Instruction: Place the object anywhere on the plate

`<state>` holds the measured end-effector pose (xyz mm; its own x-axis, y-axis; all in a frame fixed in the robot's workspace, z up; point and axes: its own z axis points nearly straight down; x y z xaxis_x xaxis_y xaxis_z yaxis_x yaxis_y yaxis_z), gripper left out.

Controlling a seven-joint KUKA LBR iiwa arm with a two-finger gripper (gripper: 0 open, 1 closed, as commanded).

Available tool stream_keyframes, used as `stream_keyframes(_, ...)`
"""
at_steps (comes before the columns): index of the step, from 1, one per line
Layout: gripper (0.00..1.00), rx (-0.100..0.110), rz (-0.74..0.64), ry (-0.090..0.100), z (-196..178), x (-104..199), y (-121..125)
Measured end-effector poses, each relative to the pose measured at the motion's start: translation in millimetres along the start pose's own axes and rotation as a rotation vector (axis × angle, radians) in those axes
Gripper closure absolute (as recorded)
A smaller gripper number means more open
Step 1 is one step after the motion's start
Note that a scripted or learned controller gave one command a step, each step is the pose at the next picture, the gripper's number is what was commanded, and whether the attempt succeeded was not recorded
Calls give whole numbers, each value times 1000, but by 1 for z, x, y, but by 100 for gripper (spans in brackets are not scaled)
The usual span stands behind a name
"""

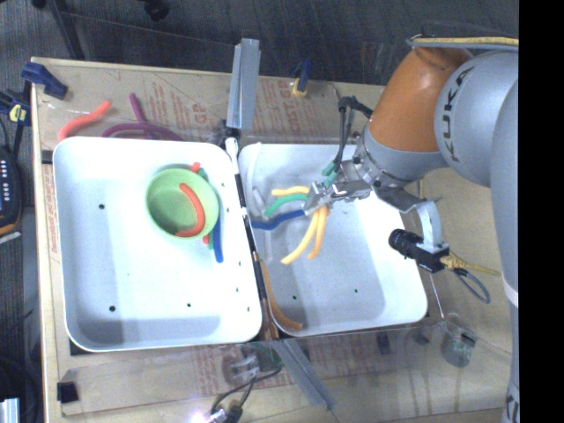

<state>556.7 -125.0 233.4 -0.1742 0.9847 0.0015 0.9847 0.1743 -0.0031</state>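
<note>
A light wooden tabletop (159,91) stands on a dark carpeted floor (291,11), with an orange cord (84,119) and a purple cord (141,129) lying on it behind the left bin (106,271). That bin holds a green plate (174,203) with a red strip (201,203) curving across it and a blue piece (216,245) poking out just beside its rim. In the right bin (352,298), the end effector (319,199) hangs over a loose cluster of long pieces: a yellow piece (304,241), a green piece (286,203) and a blue piece (269,222). The yellow piece droops from right at the fingertips, but whether they are closed on it I cannot tell.
</note>
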Motion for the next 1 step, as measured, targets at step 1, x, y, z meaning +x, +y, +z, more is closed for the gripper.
stream_keyframes(1, 0, -1, 0, 0, 0, 0, 0)
